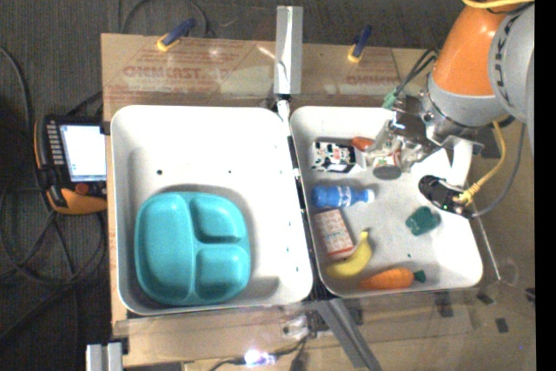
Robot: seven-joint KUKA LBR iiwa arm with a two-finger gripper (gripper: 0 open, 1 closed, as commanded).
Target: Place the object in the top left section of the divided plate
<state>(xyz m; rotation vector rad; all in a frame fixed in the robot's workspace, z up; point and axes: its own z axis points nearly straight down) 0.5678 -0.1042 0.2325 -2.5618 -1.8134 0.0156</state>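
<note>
Gripper (pixel 389 154) hangs over the right bin (pixel 469 269); its finger spread seems unreadable, plate (pixel 193 248) well apart

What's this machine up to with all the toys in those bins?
The arm's gripper hovers over the top of the right bin, which holds a banana, carrot, blue bottle and other small things. It holds nothing visible. The teal divided plate waits in the left bin.
</note>
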